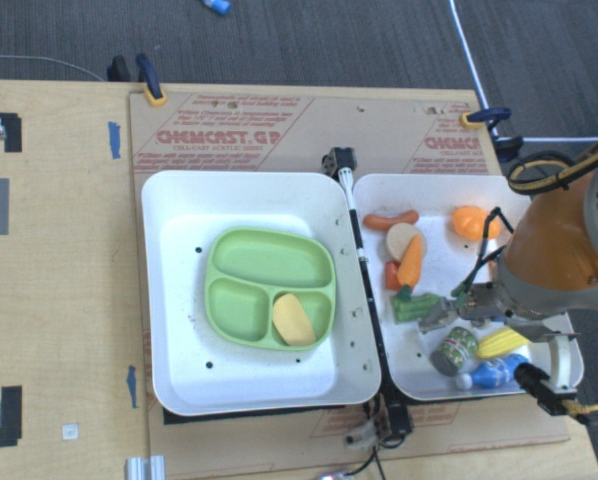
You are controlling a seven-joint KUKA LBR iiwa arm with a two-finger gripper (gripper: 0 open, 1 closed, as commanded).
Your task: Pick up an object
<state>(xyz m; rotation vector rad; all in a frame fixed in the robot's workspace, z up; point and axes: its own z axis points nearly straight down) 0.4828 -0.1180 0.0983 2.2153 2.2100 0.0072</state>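
While the arm [554, 243] reaches in from the right over the right bin [434, 190], I see the pincer [447, 313] low among the toy food, just beside a green toy vegetable [411, 307]. Can't tell if the pincer is spread or pressed together, and can't tell if it touches the green piece.

Right bin contents: toy carrot [410, 260] lying over a pale round piece [399, 239], a sausage-like orange piece [390, 220] above them, an orange fruit [468, 222] near the arm. Toward the front edge: small can [455, 350], yellow corn [501, 343], blue bottle [491, 373], packed close together.

Left bin [179, 268] holds a green divided plate [269, 258] with a yellow lemon-like piece [294, 320] in its lower right compartment.

Both bins sit on a cardboard sheet [229, 128] on the table [54, 268].
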